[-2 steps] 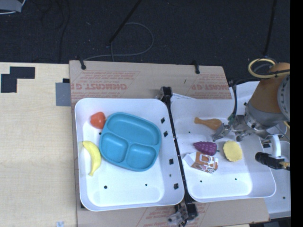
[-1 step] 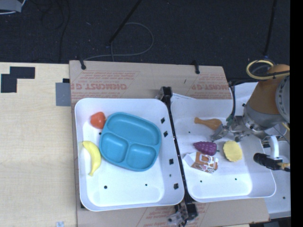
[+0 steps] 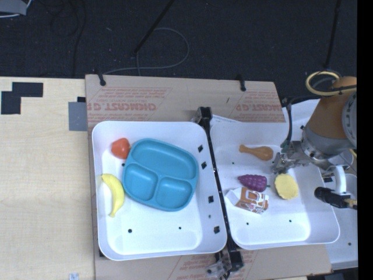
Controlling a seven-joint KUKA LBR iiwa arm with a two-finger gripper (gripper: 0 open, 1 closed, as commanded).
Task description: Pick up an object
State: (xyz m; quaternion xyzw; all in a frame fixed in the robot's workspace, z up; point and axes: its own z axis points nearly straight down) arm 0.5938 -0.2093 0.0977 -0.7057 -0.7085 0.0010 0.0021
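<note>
Four items are lying in the right bin (image 3: 326,229); gripper (image 3: 284,163) is hovering just above the yellow round piece (image 3: 286,186), grip state unreadable. Approach step; descending squarely seems needed next.

On the worktop (image 3: 46,174), the left bin (image 3: 151,241) held a divided plate (image 3: 159,174), with a tomato (image 3: 120,148) at its far left corner and a banana (image 3: 114,193) on its left. The right bin (image 3: 280,232) held a drumstick (image 3: 257,151) farthest back, grapes (image 3: 253,182) and a lemon (image 3: 286,186) side by side nearer, and a small packet (image 3: 252,200) just in front of the grapes. The claw (image 3: 285,160) hung between drumstick and lemon.
</note>
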